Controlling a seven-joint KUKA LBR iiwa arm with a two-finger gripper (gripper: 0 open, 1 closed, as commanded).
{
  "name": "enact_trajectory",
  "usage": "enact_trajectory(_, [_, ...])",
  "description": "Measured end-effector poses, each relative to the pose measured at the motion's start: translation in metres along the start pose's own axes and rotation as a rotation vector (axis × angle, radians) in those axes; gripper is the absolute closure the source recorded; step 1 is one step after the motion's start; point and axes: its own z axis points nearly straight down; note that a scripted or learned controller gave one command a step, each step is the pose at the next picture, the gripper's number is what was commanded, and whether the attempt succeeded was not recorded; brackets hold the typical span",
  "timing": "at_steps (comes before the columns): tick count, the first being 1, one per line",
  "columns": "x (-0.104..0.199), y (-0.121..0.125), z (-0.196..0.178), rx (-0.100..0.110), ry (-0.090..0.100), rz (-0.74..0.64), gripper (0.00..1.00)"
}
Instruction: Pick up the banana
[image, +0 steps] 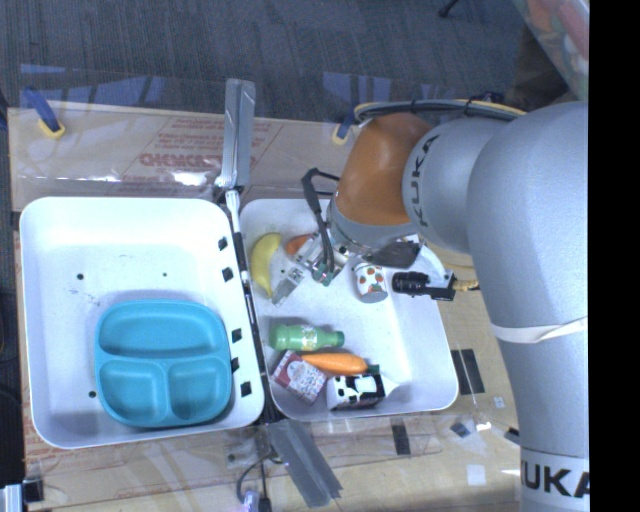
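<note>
The grey KUKA arm (520, 280) with its orange band (375, 170) reaches in from the right and bends down over the right bin. It stands over the surface (150, 150), which is covered by a clear printed sheet. Two shallow white bins sit side by side on it: the left bin (60, 250) holds a blue divided tray (163, 362), and the right bin (425, 385) holds the smaller items.

The pincer (290, 283) hangs low in the upper left part of the right bin, its metal tips pointing down and to the left. Whether those tips are apart or together cannot be told from this view. The banana (263, 260) lies in the same bin's upper left corner, close to the dividing wall, just left of the pincer and very near its tip; contact cannot be judged.

A white cup with red dots (370, 282) lies right of the pincer. Lower in the bin lie a green bottle (306, 337), an orange carrot (334, 363), a red and white packet (299, 377) and a black and white toy (356, 391).
</note>
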Motion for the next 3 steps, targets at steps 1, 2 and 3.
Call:
enact_trajectory(1, [-0.026, 0.025, 0.006, 0.001, 0.001, -0.201, 0.00])
enact_trajectory(2, [0.004, 0.012, -0.095, -0.002, -0.004, -0.209, 0.00])
enact_trajectory(3, [0.023, -0.066, -0.014, -0.012, -0.021, -0.323, 0.00])
